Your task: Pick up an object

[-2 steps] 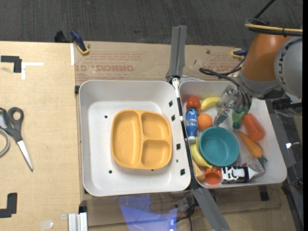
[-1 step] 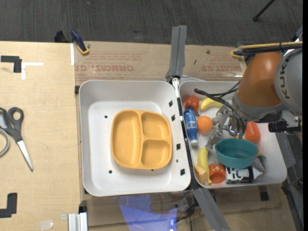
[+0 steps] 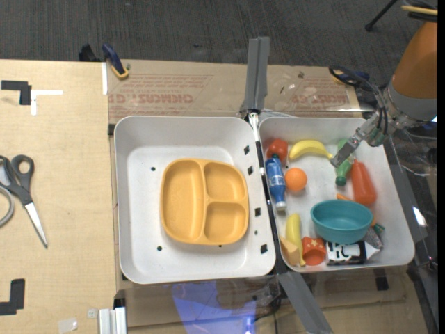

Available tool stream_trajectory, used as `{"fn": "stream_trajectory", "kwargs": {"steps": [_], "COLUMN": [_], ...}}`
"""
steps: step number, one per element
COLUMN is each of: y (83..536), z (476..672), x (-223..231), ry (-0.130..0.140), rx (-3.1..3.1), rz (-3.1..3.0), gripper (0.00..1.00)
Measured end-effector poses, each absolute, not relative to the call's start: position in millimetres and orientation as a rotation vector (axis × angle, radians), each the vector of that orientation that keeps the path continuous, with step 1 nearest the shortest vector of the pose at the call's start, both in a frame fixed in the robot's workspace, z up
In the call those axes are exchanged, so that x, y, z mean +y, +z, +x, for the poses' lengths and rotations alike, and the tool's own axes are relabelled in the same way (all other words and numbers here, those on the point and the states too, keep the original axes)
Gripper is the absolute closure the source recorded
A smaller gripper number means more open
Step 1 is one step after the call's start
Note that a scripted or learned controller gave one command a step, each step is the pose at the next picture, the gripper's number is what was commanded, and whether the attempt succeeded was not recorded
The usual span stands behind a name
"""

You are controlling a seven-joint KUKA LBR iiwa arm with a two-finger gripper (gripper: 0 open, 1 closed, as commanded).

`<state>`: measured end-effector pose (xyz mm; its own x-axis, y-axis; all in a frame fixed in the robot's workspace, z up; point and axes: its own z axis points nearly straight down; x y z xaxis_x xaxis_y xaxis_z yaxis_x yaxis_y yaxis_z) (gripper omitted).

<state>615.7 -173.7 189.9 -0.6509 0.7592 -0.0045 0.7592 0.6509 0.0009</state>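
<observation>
While the grey arm with its orange band (image 3: 417, 61) is reaching in from the right, its two-finger gripper (image 3: 345, 155) is hanging over the far part of the right-hand shallow white bin (image 3: 396, 200), just above a small dark green object (image 3: 343, 175) and beside a long orange-red carrot-shaped toy (image 3: 363, 184); whether the pincer is wide or narrow cannot be told at this size. Lying in that same bin are a curved yellow banana (image 3: 309, 148), a red tomato-like piece (image 3: 277, 148), a blue bottle with a red cap (image 3: 276, 179), a round orange ball (image 3: 296, 179), a teal plastic bowl (image 3: 341, 220), a second yellow banana-shaped piece (image 3: 293, 232), a small red cup (image 3: 313, 250) and a black-and-white packet (image 3: 346, 252) whose print is too small for reading. Sitting in the left-hand white bin (image 3: 132, 207) is a yellow three-compartment plastic plate (image 3: 205, 202). Behind both bins a sheet of brown cardboard (image 3: 174, 92) is showing mirrored red lettering, not legible. On the pale wooden bench (image 3: 55, 152) at left a pair of grey-handled scissors (image 3: 26, 197) is lying, and dark grey carpet (image 3: 174, 12) is covering the floor beyond.
</observation>
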Motion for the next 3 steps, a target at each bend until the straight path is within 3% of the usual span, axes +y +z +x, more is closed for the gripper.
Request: {"fn": "stream_trajectory", "kwargs": {"steps": [1,2,3], "y": [96,107,93], "z": [642.3,644.1,561.2], "x": [-164,-164,-159], "ry": [-0.002,-0.003,-0.001], "rx": [2.803,2.801,2.762], "rz": [1.416,1.407,1.491], "gripper": [0.0,1.0,1.0]}}
